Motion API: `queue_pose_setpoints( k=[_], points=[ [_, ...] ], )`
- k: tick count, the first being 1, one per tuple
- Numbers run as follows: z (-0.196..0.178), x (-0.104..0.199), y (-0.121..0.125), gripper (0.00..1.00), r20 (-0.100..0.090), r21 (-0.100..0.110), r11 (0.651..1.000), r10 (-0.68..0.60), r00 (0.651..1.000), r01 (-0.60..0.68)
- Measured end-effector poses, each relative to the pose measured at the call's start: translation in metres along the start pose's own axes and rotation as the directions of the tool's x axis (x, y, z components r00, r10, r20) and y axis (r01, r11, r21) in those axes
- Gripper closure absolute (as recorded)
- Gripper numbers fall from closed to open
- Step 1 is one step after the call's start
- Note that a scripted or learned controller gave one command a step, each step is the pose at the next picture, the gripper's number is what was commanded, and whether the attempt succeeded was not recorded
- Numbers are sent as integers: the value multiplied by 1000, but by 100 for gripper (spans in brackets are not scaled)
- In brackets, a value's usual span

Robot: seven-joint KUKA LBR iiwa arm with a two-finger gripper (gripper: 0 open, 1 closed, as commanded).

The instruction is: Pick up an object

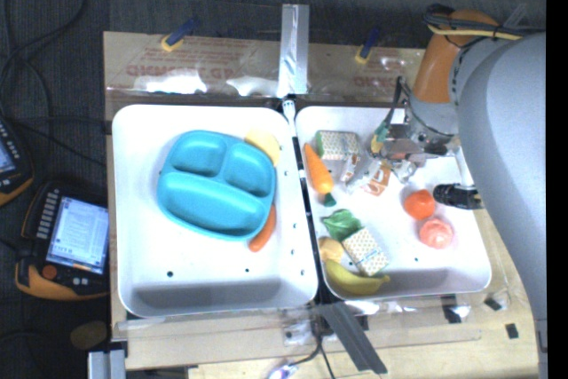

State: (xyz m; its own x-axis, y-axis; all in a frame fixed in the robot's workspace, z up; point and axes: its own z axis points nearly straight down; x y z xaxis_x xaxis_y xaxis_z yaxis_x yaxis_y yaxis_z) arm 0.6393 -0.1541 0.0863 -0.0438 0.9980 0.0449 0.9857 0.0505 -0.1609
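Reaching into the right bin [306, 217], the tool [383, 162] sits low at its 12 o'clock end among small packets [380, 180]; its grip cannot be judged. Nothing looks lifted, so the pick remains undone.

The grey arm [506, 155] reaches in from the right, its orange band [435, 71] sitting above the wrist. The wrist bends downward, and the gripper [390, 157] hangs low at its end, seemingly pointed down, though its tip is hard to read.
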Motion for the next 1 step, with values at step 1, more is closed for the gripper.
queue_pose_setpoints(
  k=[1],
  points=[
    [-10,-4,7,100,30,-65,998,22,999,-20]
  ],
)
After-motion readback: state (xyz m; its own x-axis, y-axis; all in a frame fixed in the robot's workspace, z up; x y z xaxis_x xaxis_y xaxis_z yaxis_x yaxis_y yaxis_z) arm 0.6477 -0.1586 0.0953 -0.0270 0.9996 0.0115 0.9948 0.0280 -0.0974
